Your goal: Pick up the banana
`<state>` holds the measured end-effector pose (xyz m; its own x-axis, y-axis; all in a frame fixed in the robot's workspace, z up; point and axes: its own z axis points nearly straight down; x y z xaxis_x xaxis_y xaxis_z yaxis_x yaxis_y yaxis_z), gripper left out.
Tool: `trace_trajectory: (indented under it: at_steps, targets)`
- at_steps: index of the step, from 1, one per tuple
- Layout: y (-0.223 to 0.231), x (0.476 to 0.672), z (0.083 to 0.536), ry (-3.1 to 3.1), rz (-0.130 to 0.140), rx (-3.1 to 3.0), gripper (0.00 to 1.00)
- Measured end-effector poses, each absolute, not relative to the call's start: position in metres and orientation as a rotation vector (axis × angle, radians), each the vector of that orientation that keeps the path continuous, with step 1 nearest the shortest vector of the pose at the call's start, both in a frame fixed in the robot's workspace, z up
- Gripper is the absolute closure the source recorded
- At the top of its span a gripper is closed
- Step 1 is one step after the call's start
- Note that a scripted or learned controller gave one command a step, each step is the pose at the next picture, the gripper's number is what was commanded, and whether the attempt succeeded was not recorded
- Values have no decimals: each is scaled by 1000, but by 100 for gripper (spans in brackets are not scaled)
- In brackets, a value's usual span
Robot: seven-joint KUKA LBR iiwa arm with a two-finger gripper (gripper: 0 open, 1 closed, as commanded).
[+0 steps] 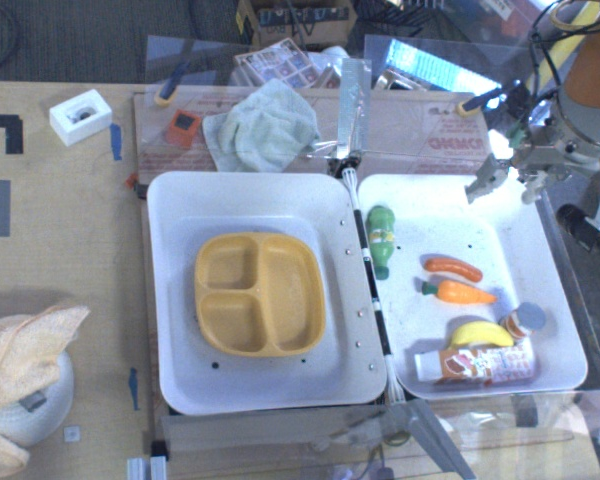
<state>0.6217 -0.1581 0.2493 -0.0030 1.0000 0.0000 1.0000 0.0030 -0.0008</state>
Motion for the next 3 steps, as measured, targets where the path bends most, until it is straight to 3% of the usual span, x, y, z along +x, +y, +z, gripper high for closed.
trace_trajectory:
  at_steps: [1,2,3]
  targets:
    - [-103,528,163,-2247,1,-2193,0]
    - [-137,482,161,-2354,0,-2077,0]
    - [-161,481,125,-2387,-2,-2047,0]
